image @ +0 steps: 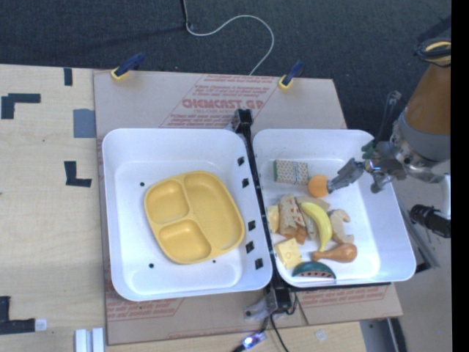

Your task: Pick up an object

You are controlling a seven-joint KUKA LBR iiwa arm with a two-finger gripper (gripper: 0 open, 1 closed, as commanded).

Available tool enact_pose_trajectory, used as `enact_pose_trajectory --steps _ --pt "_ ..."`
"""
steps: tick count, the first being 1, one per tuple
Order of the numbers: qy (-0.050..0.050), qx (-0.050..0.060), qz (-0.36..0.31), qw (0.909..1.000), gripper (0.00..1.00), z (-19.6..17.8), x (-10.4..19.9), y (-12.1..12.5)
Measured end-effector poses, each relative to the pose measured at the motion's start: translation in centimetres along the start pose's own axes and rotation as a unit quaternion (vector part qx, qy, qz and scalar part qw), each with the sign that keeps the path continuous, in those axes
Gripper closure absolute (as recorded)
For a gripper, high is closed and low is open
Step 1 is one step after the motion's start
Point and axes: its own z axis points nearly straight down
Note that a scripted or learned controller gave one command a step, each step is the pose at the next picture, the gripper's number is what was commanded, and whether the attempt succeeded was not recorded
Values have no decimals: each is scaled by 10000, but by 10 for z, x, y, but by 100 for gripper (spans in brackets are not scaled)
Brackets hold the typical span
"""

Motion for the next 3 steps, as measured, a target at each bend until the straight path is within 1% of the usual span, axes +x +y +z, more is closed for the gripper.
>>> enact_pose_trajectory --steps 1,2,3 --pt "-11 -57 -14 10000 0 -6 0 2" --pt "-13 -36 -11 10000 0 40 -6 3" --pt "-10 -30 -12 10000 0 104 -11 4"
